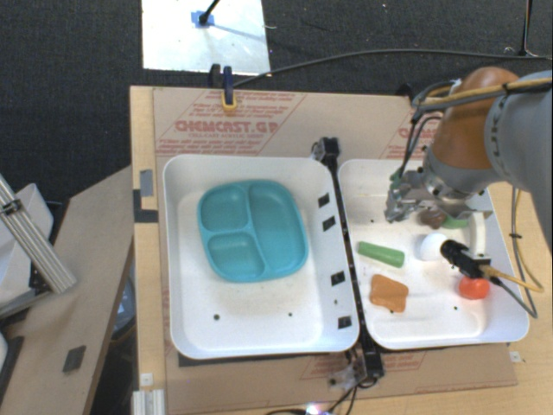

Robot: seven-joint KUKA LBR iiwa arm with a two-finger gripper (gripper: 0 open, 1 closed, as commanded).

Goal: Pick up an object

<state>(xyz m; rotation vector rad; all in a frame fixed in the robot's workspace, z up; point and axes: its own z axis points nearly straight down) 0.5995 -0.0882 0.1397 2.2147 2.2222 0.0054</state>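
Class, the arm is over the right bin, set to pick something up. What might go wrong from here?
The gripper seems to sit over bare floor in the right shallow white bin, so it may close on nothing. The smooth white ball beside the green plastic cylinder could roll away if nudged.

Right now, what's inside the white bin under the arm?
Green cylinder, orange lump, white ball, red ball, and the gripper. The grey arm hides the bin's far corner and half-covers something brownish.
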